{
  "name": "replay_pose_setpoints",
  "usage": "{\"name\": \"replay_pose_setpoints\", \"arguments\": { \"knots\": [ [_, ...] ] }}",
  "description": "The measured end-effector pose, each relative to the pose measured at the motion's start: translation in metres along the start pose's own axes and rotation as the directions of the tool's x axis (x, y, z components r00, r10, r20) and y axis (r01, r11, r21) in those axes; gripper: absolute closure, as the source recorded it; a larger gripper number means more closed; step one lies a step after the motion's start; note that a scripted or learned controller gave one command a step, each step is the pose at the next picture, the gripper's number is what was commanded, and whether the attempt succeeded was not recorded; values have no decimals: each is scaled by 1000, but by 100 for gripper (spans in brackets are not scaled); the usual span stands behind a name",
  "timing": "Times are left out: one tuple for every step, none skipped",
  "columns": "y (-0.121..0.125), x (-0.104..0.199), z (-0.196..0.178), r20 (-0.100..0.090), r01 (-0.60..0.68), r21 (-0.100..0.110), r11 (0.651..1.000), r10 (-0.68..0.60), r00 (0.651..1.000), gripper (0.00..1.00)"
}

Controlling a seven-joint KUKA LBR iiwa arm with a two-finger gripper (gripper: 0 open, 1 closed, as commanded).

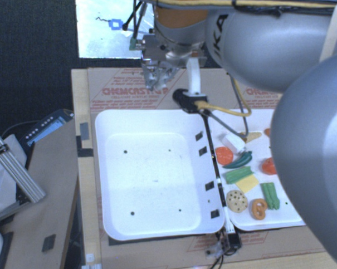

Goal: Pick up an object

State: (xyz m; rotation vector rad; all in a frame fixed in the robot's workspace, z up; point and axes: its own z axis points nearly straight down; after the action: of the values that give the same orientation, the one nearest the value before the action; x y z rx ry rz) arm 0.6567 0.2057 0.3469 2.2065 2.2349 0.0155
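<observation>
Camera view, looking down at a slant: gripper hanging over the table, just beyond the far rim of the left bin, well apart from anything to pick. Too blurred to tell whether spread or clenched; nothing visible in its grasp.

Candidates all lying in the right bin, partly under the big grey arm: a red tomato touching a green pepper, a green block beside a yellow block, then a cookie and a pretzel near the front rim.

Judging from this, pickup not yet begun. To do it well: choose a piece with free space around it, probably the cookie or the pretzel; swing across the shared bin wall with height to spare; come straight down centred on the piece; close only once astride it; lift slowly and check that it comes along
</observation>
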Motion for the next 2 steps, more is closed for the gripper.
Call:
{"name": "replay_pose_setpoints", "arguments": {
  "knots": [
    [10, -25, 91, 9, -14, 14, 1000, 14, 1000, 100],
    [10, -15, 137, 7, -9, 9, 1000, 9, 1000, 100]
  ]
}}
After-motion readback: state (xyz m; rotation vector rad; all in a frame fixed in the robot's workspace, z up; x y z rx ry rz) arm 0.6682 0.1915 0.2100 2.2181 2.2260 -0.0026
